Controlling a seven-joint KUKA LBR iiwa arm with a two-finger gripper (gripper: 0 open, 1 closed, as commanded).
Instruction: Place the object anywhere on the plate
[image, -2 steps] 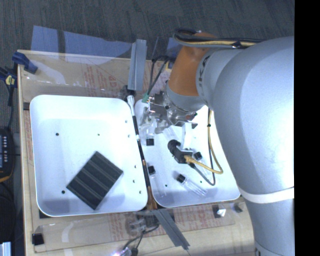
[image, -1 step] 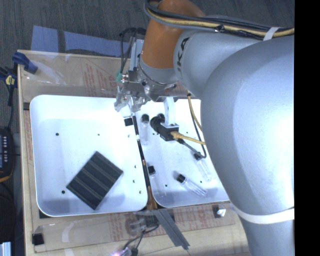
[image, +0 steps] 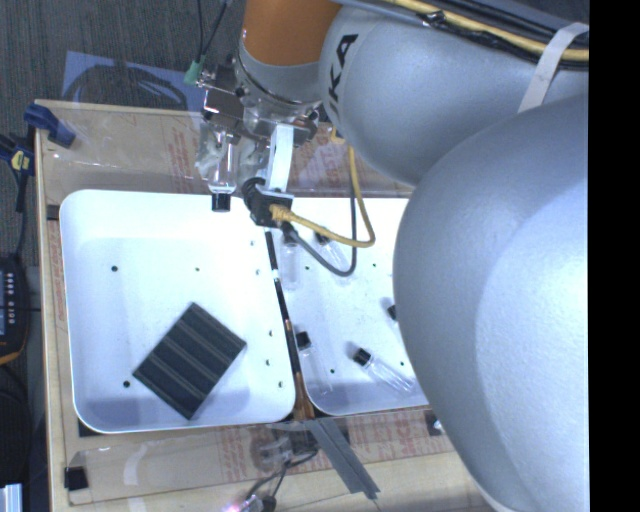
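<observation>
- Two white bins side by side on the counter (image: 130, 150): left bin (image: 70, 300) taking up the left half of the frame, right bin (image: 340, 300) partly hidden under the big grey arm (image: 480, 200).
- Dark ribbed plate (image: 190, 358) lying flat in the lower left of the left bin, turned at a slant, nothing on it.
- Best guess for the object (image: 380, 368): small clear piece with a black cap, lying in the lower part of the right bin, well apart from the plate and across the divider from it.
- Another small black bit (image: 302, 341) right by the divider, so not totally sure which is the target.
- Gripper (image: 222, 190) up at the top edge of the left bin, upper middle of the frame, well apart from both plate and object. Open or closed? Cannot tell from this angle.
- Yellow cable (image: 350, 215) looping down from the wrist over the right bin.
- Possible trouble from here:
  - clear, skinny object, so easy to miss or pinch off-centre and lose it mid-carry
  - object close to the arm's bulk and the bin wall, so an awkward reach
  - cable loop dragging through the right bin and nudging the small parts
  - release too near the plate's edge, with the piece rolling off the ribs into the bin
</observation>
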